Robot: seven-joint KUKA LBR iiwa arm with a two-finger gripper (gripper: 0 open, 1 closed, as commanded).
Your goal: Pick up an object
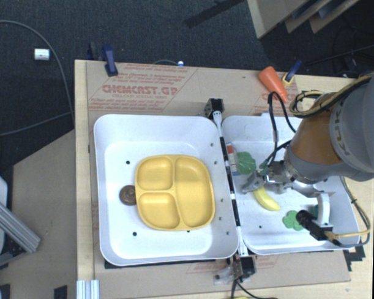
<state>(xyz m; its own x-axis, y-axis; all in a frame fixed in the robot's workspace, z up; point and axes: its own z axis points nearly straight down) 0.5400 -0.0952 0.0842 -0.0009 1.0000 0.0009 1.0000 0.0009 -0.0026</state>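
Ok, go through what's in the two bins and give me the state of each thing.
yellow plate: flat, right way up, left bin.
brown disc: flat, touching the plate's left edge.
banana: lying flat, right bin, under the gripper.
green pieces: loose, right bin.

Two shallow white bins, left bin [106, 173], right bin [263, 240], one yellow three-compartment plate [173, 193], one brown round object [128, 194], one yellow banana-shaped piece [266, 201], two green items, far [245, 162], near [290, 219]

End effector [257, 181] over banana [267, 199] — contact unclear.
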